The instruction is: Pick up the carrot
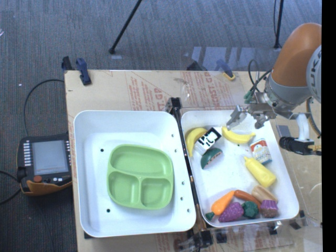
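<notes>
While the carrot (pixel 224 201) lies at the near edge of the right bin (pixel 287 164), the gripper (pixel 247 118) hangs well apart from it, over the bin's far rim, close above a banana (pixel 238 136). Its two fingers stand spread apart with nothing between them.

From the one camera, the carrot shows as a short orange cone with a small green tip pointing toward the bin's near left corner. It rests at a slant, just beside a bunch of purple grapes (pixel 231 212) and a sausage (pixel 247 196), so the space around its thick end is crowded. The left bin holds a green tray (pixel 140 176) with three compartments.

By its look the carrot is probably a plastic toy: light, stiff, hollow perhaps, with a smooth skin that could slip out of a pinch. Its taper makes the narrow end a poor place to grip, since the fingers may squeeze it away. The middle of the body, taken across its width, seems the best hold, with the fingers turned to pass clear of the grapes.
</notes>
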{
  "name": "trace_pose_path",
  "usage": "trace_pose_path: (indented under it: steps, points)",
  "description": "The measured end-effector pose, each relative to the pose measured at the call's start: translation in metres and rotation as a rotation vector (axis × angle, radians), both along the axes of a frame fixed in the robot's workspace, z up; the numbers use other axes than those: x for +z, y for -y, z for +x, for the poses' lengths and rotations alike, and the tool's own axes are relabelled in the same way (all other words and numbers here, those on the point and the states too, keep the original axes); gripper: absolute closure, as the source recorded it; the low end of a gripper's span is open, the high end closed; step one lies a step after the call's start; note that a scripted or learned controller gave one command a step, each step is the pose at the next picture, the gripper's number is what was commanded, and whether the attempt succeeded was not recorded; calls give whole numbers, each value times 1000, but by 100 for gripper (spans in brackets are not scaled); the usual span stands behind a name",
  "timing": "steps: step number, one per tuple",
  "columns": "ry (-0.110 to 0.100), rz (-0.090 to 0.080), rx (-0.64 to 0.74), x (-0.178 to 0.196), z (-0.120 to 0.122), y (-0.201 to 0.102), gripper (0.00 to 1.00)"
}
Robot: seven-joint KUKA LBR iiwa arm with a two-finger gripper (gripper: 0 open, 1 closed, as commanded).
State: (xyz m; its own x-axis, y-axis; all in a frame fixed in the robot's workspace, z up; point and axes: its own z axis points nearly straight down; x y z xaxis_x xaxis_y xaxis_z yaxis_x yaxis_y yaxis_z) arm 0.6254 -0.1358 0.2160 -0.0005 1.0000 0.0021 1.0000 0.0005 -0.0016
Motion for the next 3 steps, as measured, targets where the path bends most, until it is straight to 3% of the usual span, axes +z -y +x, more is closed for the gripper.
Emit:
trace_pose_path:
  steps: [1, 2, 3]
  points:
    - [-2, 2, 166, -131, -55, 18, 0]
    - [-2, 2, 392, -130, -118, -2, 0]
    - [-4, 4, 402, -130, -151, -51, 0]
